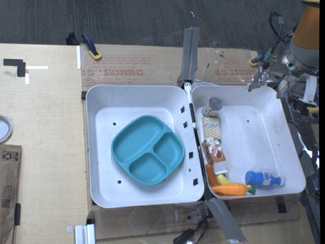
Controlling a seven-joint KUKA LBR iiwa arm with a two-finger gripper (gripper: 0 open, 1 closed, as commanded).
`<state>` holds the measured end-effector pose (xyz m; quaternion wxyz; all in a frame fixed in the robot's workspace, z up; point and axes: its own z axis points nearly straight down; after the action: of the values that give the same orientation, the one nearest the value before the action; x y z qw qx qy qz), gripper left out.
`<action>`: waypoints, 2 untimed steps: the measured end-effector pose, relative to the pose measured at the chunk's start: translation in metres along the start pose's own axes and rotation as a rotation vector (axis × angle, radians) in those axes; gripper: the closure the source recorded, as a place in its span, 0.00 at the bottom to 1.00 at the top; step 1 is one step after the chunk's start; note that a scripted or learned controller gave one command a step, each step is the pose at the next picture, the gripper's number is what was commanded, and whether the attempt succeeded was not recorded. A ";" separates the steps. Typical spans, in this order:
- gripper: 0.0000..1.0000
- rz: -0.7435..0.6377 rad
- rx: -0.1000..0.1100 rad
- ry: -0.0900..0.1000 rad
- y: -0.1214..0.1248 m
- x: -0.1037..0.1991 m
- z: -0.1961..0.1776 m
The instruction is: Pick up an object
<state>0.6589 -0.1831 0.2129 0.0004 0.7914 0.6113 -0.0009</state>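
- Overhead, the camera view looks down at a slant on the bench, which carries two shallow white bins side by side.
- Left bin: it holds a teal divided plate with three compartments, lying flat near the bin's centre.
- Right bin: all loose objects sit along its left wall and near edge.
- A small grey cylinder lies near the far left corner of the right bin.
- A long printed carton lies flat along the left wall, just nearer than the grey cylinder.
- An orange carrot-shaped toy lies along the near edge, and a yellow piece shows just beside it, next to the carton's near end.
- A blue bottle lies on its side near the near right corner, just beside the carrot toy's tip.
- The arm, grey with an orange band, enters at the upper right, beyond the far right corner of the right bin.
- The gripper is over the far rim of the right bin, well apart from every object; whether it is spread or closed cannot be made out, and nothing is seen in its grasp.
- Outside the bins, a blue-and-yellow clamp lies on the bench beyond the left bin, and a roll of tape sits at the left edge.
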 end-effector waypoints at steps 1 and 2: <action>0.00 -0.098 0.001 0.002 -0.067 -0.026 0.121; 0.00 -0.323 0.002 0.002 -0.119 -0.036 0.120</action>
<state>0.5348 -0.1883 0.0930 -0.0011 0.6830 0.7304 -0.0005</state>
